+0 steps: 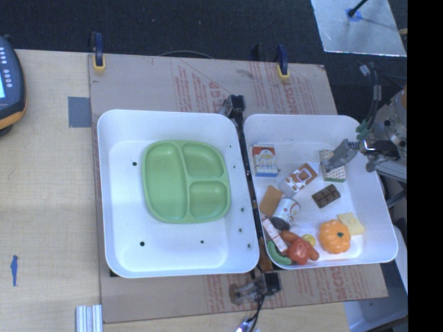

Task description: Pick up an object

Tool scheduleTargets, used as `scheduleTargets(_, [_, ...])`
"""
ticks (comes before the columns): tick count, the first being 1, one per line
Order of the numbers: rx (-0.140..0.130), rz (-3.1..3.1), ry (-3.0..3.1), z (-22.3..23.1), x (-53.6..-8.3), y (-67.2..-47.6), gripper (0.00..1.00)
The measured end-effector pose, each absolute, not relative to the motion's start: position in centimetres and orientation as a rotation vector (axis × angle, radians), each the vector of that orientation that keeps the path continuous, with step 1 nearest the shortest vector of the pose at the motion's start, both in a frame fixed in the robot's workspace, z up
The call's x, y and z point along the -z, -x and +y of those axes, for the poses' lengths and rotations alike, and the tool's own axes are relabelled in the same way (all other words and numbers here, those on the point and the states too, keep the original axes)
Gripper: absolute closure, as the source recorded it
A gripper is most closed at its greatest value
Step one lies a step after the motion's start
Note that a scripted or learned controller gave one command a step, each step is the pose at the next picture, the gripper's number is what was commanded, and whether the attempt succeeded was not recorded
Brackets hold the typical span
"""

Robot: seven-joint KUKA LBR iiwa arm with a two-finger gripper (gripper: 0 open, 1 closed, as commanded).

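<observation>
The right bin (374, 185) holds several small objects. Among them are a red and white carton (264, 160), a brown and white box (299, 178), a dark chocolate bar (326, 196), an orange pumpkin (335, 236), a yellow cheese wedge (351, 223) and a red tomato (299, 252). My gripper (338, 159) reaches in from the right edge, low over the bin's upper right part. It sits just above the chocolate bar and right of the brown and white box. A small grey-green piece lies under its tip.
The left bin (118, 185) carries a green divided plate (185, 180). A dark divider runs between the bins. Blue clamps (98, 50) pin the cardboard at the back. A yellow and black pendant (10, 81) lies at far left.
</observation>
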State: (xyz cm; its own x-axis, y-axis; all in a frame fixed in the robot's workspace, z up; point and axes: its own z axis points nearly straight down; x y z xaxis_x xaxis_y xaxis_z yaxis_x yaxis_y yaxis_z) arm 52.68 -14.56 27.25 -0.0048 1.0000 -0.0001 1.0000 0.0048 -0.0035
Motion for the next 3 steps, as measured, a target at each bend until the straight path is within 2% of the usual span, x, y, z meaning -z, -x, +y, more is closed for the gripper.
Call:
scheduleTargets(1, [-0.002, -2.225, 2.211, -10.7, -8.6, -55.1, 0.00])
scheduleTargets(2, [-0.001, -2.231, 2.214, -11.1, -10.5, -55.3, 1.00])
scheduleTargets(3, [0.004, -2.231, 2.216, -9.4, -13.4, -60.7, 1.00])
